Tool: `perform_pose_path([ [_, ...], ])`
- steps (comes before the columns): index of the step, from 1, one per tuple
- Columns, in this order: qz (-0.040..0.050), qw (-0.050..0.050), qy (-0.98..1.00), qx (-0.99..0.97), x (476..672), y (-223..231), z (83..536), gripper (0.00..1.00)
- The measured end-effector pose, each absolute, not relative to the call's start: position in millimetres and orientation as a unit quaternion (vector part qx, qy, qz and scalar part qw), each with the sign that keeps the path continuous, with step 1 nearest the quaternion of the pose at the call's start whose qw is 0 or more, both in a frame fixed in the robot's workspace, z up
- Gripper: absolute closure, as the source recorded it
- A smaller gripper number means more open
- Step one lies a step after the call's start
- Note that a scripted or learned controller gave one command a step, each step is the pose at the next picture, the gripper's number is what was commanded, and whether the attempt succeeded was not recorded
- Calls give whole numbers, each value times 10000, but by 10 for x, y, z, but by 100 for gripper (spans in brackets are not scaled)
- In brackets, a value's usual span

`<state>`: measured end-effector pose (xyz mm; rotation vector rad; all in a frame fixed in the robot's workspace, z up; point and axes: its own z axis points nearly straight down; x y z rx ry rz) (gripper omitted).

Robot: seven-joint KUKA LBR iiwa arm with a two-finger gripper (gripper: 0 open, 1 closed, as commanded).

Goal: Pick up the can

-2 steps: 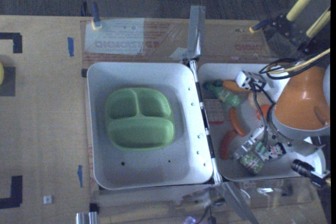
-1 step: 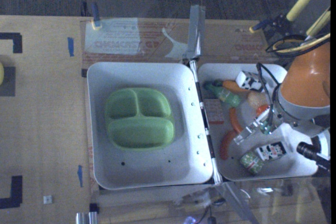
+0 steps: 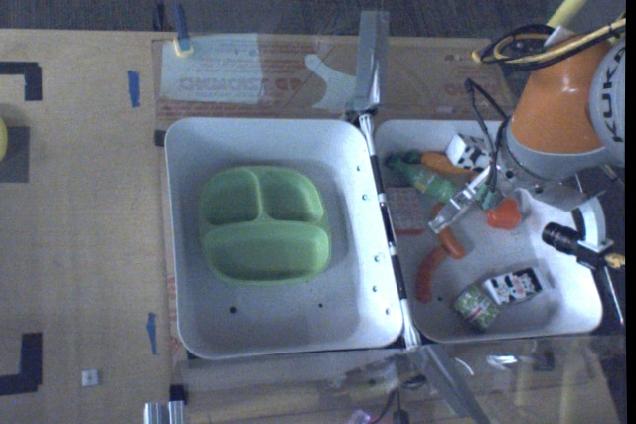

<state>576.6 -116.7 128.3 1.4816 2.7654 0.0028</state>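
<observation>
The gripper [image 3: 455, 211] hangs over the middle of the right bin [image 3: 576, 318], and whether its fingers are spread or pressed together I cannot tell. A bottle [image 3: 429, 181] and small orange pieces lie close under it. The can [image 3: 477, 305], green-labelled and lying on its side, rests well apart near the front wall, touching a small carton [image 3: 517, 285]. The approach should come from the can's free side, straddling its body

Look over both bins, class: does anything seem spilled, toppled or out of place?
Nothing looks spilled or damaged. The green divided plate sits flat in the left bin. In the right bin the can lies on its side among loosely scattered toy food, near the front edge.
</observation>
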Motion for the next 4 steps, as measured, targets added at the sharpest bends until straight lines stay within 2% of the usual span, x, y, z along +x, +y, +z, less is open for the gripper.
perform_pose_path([
  [1, 9, 22, 8814, 4724, 5766, -1169, 1284, 0],
  [2, 9, 35, 8553, 5181, 6276, -1887, 1806, 0],
  [3, 7, 11, 9098, 4151, 5476, -1445, 1116, 0],
  [4, 7, 7, 9748, 2230, 4985, -1110, 1351, 0],
])
